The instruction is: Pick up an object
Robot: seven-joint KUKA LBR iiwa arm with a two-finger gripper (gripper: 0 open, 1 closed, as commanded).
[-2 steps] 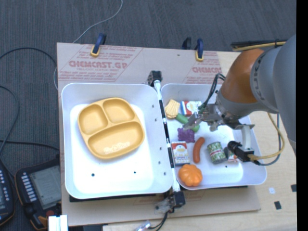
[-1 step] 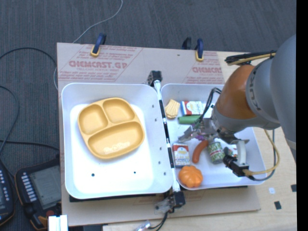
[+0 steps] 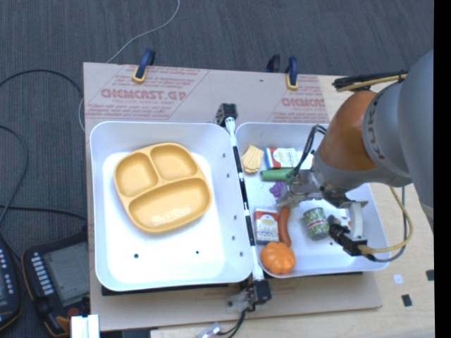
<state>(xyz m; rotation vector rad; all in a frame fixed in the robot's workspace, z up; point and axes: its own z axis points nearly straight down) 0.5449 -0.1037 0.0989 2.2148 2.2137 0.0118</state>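
Note:
My gripper [image 3: 294, 187] reaches down into the right bin [image 3: 373, 220], at its middle. It sits just right of a small purple piece [image 3: 278, 189] and a green stick [image 3: 273, 175]. An orange-red sausage [image 3: 283, 224] lies just below it, and a green-labelled can [image 3: 315, 222] is to its lower right. The wrist and orange band [image 3: 345, 141] hide the bin's back right part. I see nothing clearly held.
The right bin also holds a yellow waffle piece [image 3: 251, 159], a red and green box [image 3: 284, 157], a red-white packet [image 3: 266, 225] and an orange [image 3: 277, 258]. A yellow divided plate [image 3: 163, 186] lies in the left bin [image 3: 106, 259]. A black rail [image 3: 239, 182] separates the bins.

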